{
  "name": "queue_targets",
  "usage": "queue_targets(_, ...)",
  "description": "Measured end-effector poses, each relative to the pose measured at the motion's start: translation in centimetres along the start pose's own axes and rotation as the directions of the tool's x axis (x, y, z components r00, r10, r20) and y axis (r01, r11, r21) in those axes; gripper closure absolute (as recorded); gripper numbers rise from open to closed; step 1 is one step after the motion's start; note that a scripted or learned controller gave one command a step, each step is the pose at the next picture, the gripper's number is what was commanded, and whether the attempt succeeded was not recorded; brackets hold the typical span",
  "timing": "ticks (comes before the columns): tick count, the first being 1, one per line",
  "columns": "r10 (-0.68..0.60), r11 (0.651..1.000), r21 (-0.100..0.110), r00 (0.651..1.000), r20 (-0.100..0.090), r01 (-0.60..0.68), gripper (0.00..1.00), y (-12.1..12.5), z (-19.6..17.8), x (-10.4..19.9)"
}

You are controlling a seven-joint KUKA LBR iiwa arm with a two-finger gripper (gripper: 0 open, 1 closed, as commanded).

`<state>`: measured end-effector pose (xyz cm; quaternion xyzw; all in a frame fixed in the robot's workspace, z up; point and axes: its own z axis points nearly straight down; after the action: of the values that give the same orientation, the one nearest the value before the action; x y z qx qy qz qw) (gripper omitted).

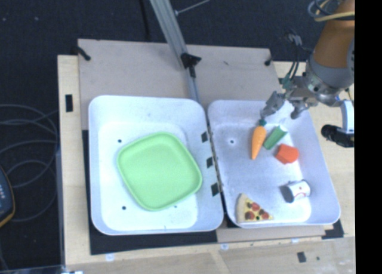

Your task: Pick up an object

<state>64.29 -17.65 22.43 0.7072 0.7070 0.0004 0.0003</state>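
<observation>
**Gripper spread above toy carrot**

Camera view: gripper [285, 107] poised over right bin's [316, 216] back edge, fingers spread, pinching nothing. Toy carrot [258, 141] just below, touching green block [274, 137]. Orange block [287, 154] near; pizza slice [252, 209] by front rim. Green plate [159, 171] in left bin [101, 147].

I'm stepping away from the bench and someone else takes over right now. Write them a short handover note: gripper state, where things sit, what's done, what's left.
Gripper: open, holding nothing, poised over the far end of the right bin, just above the carrot's top.
Right bin: carrot and green block side by side, orange block nearer, a small grey-and-white object and pizza slice toward the near edge.
Left bin: green plate.
Done: nothing picked yet.
Left: close on one object and lift it; the carrot looks closest.
</observation>
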Motion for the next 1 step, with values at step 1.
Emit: queue_targets(1, 0.0, 1.0, 0.003, 1.0, 0.001, 0.0, 0.0, -0.21, 4.2, -0.28)
